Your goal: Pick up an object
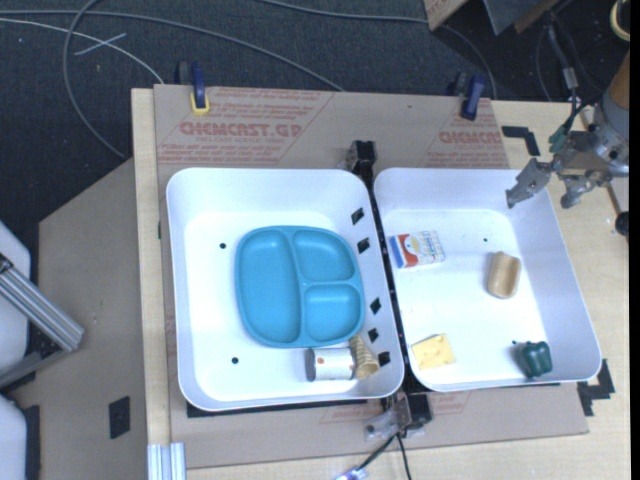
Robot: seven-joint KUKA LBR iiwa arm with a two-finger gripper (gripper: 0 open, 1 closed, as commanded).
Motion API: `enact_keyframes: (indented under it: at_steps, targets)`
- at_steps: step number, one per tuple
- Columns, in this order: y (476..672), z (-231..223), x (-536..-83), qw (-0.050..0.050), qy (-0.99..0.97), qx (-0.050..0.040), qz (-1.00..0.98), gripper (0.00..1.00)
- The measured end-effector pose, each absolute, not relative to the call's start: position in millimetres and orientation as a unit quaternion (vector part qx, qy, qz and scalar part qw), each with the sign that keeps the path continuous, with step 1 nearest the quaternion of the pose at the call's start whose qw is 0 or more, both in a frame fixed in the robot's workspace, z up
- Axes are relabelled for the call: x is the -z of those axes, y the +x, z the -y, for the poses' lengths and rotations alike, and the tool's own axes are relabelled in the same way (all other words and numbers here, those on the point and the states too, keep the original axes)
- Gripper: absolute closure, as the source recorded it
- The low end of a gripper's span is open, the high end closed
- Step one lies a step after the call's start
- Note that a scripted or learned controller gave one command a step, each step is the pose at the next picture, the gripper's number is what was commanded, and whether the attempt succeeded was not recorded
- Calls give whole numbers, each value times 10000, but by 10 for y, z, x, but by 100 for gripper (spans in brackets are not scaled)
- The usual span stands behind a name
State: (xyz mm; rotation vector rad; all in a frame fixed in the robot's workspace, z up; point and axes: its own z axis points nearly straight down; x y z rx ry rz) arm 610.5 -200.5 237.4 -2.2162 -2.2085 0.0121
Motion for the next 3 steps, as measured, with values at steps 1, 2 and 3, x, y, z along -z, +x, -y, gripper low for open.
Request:
enact_keyframes:
  at_steps: [1,2,3]
  targets:
    - [6129,1995,-2463,4,-7069,0,7073,0]
    - [6107,1922,-2017,24,-7068,-10,7074,0]
    - [6169,1977,-1556,17,-7071,-9,7071,0]
